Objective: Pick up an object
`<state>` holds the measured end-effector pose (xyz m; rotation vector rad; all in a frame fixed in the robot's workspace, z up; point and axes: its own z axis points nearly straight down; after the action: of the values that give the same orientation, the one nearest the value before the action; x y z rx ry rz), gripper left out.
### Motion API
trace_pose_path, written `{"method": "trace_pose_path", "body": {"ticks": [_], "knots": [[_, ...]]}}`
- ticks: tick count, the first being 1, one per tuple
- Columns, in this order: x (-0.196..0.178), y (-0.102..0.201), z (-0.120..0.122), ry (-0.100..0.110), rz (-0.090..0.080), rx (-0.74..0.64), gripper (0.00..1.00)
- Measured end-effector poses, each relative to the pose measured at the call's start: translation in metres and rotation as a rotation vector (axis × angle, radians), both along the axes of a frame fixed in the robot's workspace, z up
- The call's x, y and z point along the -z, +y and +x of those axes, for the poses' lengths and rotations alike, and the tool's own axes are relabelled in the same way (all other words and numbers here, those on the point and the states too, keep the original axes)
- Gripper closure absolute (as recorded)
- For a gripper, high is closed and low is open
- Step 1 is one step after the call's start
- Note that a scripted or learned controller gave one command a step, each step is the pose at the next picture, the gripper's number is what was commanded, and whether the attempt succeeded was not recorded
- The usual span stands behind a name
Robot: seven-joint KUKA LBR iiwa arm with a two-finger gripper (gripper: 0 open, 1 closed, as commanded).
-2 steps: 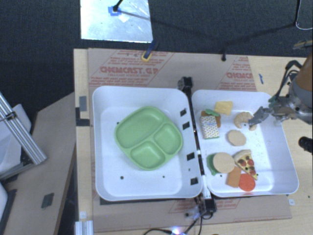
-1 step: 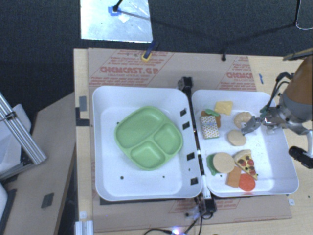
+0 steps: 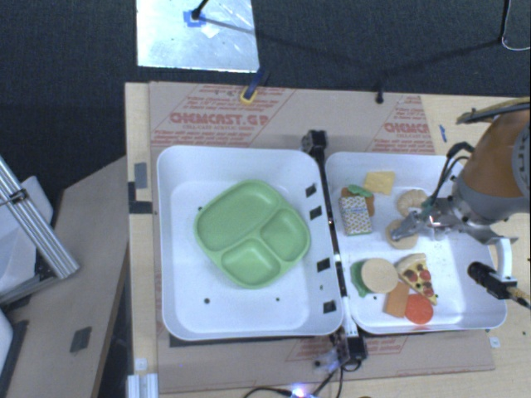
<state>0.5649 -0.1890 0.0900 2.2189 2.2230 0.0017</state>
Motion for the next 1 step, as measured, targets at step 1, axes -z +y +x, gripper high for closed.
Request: {"method": "trace_pose_path", "body": {"ticks": [1], "knots": [[0.0016,-0.0007,0.0025,-0.004,-0.001,0.0,0.0]]}}
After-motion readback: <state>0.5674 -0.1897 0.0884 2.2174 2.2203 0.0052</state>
